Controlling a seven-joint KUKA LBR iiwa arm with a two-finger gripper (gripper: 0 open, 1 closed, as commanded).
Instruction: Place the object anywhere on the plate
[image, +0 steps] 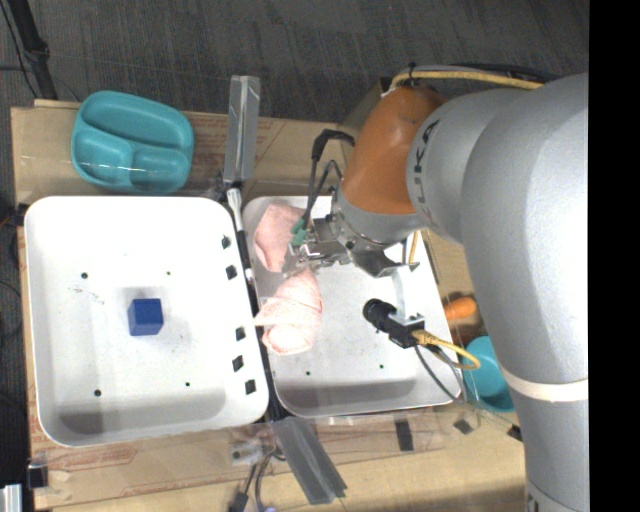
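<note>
A small blue cube (146, 316) lies in the left white bin (60, 250), left of its middle. In the right bin (350, 385), a pink plate-like piece (272, 238) sits at the far left corner. A second pink, rounded piece (293, 313) lies just in front of it against the left wall. My gripper (308, 252) hangs low over the gap between the two pink pieces, with a bit of green (298, 233) showing beside it. The arm's wrist hides what lies directly under the gripper.
A teal divided tray (132, 140) rests on the bench behind the left bin. A black cable plug (385, 320) hangs over the middle of the right bin. An orange thing (460, 308) and a teal thing (488, 372) sit right of that bin.
</note>
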